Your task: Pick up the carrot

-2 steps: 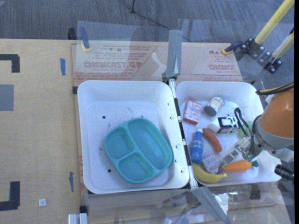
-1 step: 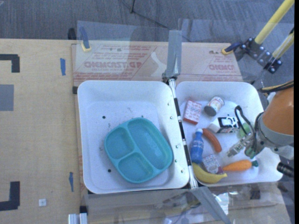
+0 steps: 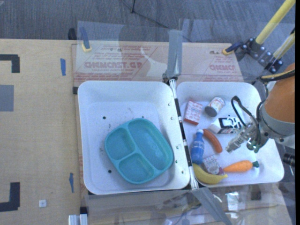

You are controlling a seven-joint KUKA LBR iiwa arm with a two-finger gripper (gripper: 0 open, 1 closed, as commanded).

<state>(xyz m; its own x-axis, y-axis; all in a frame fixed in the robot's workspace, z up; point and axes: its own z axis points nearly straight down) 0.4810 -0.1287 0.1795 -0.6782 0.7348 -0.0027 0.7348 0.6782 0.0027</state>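
The orange carrot [image 3: 239, 166] with a green stub at its right end lies flat near the front right corner of the right bin [image 3: 271, 172]. My gripper [image 3: 237, 142] hangs over the right bin, a little behind the carrot and apart from it, just right of a red sausage [image 3: 213, 140]. The arm comes in from the right edge, with its orange band above the wrist. Nothing shows held in the gripper.
In the right bin a banana [image 3: 208, 175] lies left of the carrot, beside a blue bottle [image 3: 198, 147], a red box [image 3: 193, 112], a small can [image 3: 214, 106] and a black-and-white packet [image 3: 229, 123]. The left bin [image 3: 93, 102] holds a teal divided plate [image 3: 138, 150].
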